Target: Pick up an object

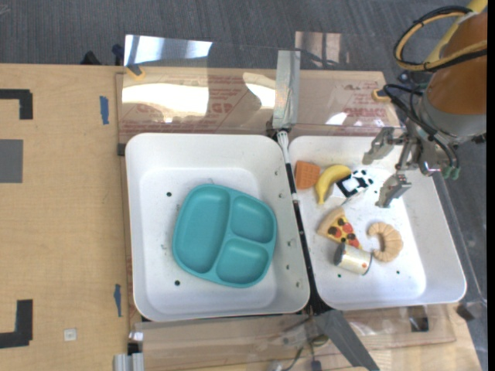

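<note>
Camera view, nearest first: a small cylinder (353, 262), pizza slice (339, 229) and croissant (387, 239) lie in the right bin (441, 284), with a banana (331, 181) farther back. Beyond them the arm (456, 76) slants down from the right, its pincer (390, 168) hanging open, holding nothing, above the bin's far right part.

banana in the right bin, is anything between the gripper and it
Nothing visible blocks it. The gripper hangs over the right bin, right of the banana. Between them lies only a small black-and-white object, low beside the banana's right end, and it might get nudged.
</note>
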